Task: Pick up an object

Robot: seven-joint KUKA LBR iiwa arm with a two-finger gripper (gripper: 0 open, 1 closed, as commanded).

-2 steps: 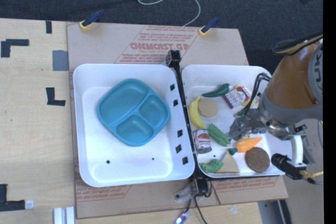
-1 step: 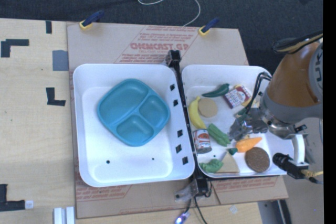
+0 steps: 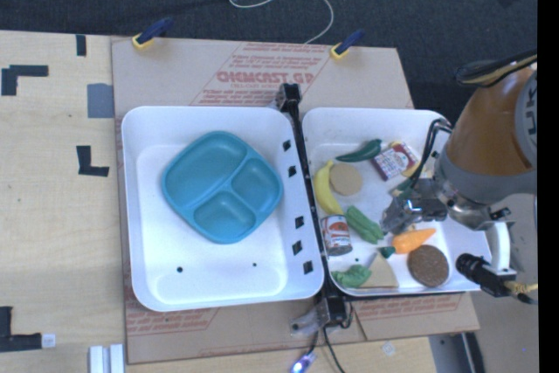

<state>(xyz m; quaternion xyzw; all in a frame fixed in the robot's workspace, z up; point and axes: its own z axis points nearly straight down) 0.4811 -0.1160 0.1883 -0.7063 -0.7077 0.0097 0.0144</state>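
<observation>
Camera view: one counter (image 3: 52, 214), wood-toned, over dark carpet; two white bins (image 3: 144, 275), one blue divided plate (image 3: 223, 186) in the left. Right bin (image 3: 349, 120) holds one banana (image 3: 325, 189), one brown disc (image 3: 428, 265), one orange carrot (image 3: 412, 238). End effector (image 3: 403, 210) hovers above the carrot; its spread cannot be told.

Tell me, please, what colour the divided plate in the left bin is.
Light blue divided plate, seen in the camera view.
</observation>
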